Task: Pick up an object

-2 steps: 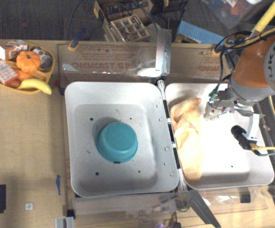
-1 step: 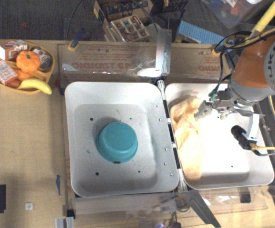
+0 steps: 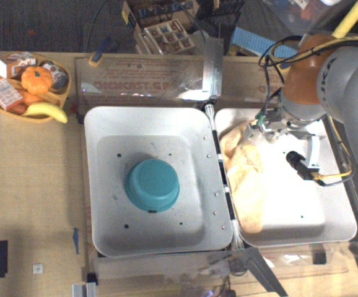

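Hovering gripper [image 3: 267, 127]: over right white bin [image 3: 337, 228], at the cloth's upper edge; grip state unclear.
Crumpled tan cloth [image 3: 244, 172]: along that bin's left wall; probably light, limp; pinch a raised fold.
Teal plastic bowl [image 3: 153, 185]: left bin, stiff, likely slippery.

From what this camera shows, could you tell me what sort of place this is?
Most likely a robotics lab set up for grasping trials. A grey arm reaches over two shallow white bins; one bin holds a teal bowl, and a basket of toy food sits on the bench.
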Available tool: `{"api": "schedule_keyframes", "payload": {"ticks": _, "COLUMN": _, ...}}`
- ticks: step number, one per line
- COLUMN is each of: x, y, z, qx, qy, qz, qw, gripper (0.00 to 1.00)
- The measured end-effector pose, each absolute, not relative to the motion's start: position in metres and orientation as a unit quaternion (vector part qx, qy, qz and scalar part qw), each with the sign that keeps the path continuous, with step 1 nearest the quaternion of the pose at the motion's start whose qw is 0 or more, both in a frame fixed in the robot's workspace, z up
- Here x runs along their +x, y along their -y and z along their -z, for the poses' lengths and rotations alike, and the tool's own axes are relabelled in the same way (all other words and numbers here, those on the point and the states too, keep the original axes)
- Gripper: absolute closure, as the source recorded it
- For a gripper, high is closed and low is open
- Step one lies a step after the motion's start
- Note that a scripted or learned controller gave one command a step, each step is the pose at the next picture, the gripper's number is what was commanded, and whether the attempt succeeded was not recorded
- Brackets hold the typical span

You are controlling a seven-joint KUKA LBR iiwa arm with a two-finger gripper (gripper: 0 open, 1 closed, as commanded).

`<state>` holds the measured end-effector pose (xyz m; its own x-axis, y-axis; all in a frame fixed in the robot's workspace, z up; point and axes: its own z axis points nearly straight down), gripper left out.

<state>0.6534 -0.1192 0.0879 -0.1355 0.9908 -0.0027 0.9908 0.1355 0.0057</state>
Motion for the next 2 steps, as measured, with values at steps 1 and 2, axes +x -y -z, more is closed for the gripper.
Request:
{"api": "schedule_keyframes", "payload": {"ticks": 1, "x": 0.664, "y": 0.115, "z": -0.088, "qx": 0.671, "qy": -0.741, "qz": -0.0014, "qw": 0.003, "gripper": 0.00}}
{"api": "schedule_keyframes", "payload": {"ticks": 2, "x": 0.668, "y": 0.131, "z": -0.208, "qx": 0.672, "qy": -0.740, "qz": -0.0002, "qw": 0.002, "gripper": 0.00}}
